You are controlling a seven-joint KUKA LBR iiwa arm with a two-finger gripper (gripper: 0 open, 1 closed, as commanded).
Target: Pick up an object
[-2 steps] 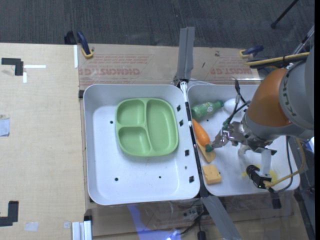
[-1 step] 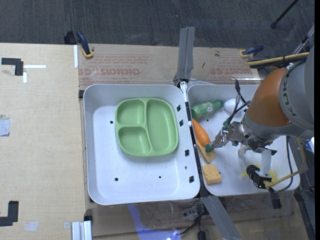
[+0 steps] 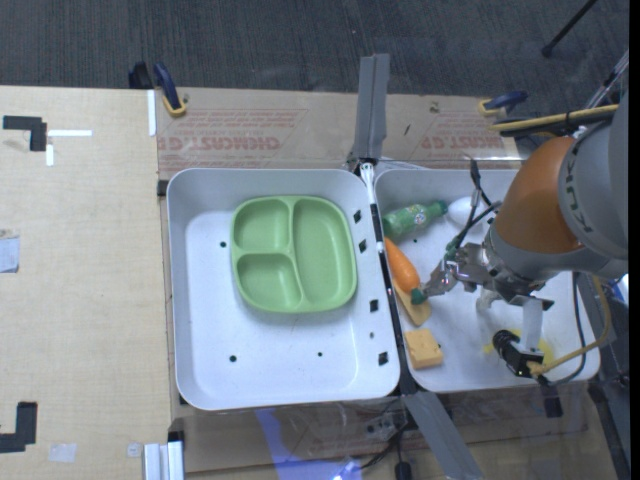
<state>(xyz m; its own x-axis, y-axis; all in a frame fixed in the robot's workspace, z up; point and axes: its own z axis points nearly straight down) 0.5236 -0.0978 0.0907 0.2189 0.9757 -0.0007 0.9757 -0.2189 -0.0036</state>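
The grey arm [image 3: 590, 198] reaches in from the right, its orange band [image 3: 535, 208] above the wrist, with the pincer [image 3: 437, 286] pointed down and leftward.

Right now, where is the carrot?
The carrot lies in the right bin, against its left wall, just below the green bottle and above the yellow block.

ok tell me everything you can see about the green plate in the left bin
The green plate is a pale green divided tray, plastic-looking, a rounded rectangle with three compartments: two smaller ones on its left and one long one on its right. It lies flat and face up on the floor of the left bin, toward the far side. Its compartments hold nothing, and nothing else touches it.
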